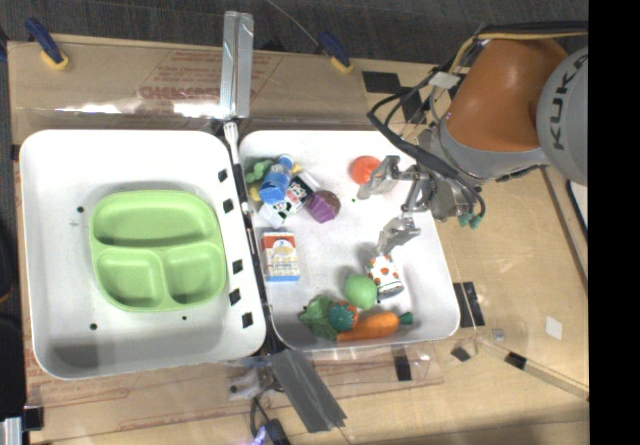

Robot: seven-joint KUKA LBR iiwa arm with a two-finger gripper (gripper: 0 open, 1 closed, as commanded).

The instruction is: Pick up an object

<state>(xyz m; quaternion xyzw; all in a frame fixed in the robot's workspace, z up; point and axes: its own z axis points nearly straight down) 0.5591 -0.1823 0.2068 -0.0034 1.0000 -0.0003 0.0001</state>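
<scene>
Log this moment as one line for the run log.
gripper over right bin | fingers open, nothing held | nearest: white carton | green tray in left bin

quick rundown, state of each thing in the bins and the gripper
gripper: open, low over the right bin, holding nothing
green tray: upright in the left bin, compartments bare
small carton: lying flat on the right bin's floor
carrot: lying on its side at the near wall
orange ball: resting apart, near the far wall

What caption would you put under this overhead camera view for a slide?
Robot arm's end effector hovers over toy-filled right bin; green divided tray sits in left bin.
</scene>
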